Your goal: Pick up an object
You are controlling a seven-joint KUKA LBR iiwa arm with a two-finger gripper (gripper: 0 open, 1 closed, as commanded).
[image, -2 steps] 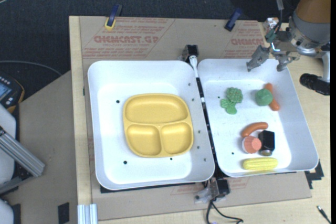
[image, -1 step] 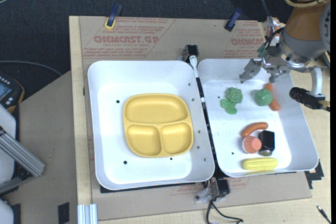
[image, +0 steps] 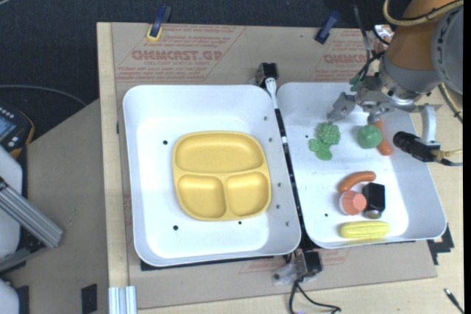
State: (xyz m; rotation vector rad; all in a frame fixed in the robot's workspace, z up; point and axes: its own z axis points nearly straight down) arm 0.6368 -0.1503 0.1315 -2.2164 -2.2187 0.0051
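Corn point(image: 364, 230): lies along the near edge of the right bin point(image: 419, 187).
Black block point(image: 374, 197): just behind the corn, touching a pink round thing point(image: 353, 203).
Sausage point(image: 358, 179): just behind those two.
Yellow plate point(image: 221, 174): in the middle of the left bin point(image: 147, 158).
Broccoli point(image: 324, 139): near the right bin's left edge.
Green ball point(image: 369, 136): beside the broccoli, with an orange bit point(image: 385, 147) touching it.
Gripper point(image: 359, 110): over the right bin's far end, just past the green ball, fingers spread wide, holding nothing.

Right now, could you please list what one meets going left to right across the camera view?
Yellow divided plastic plate → leafy green toy broccoli → round green toy vegetable; nearer items overlap, so omitted.
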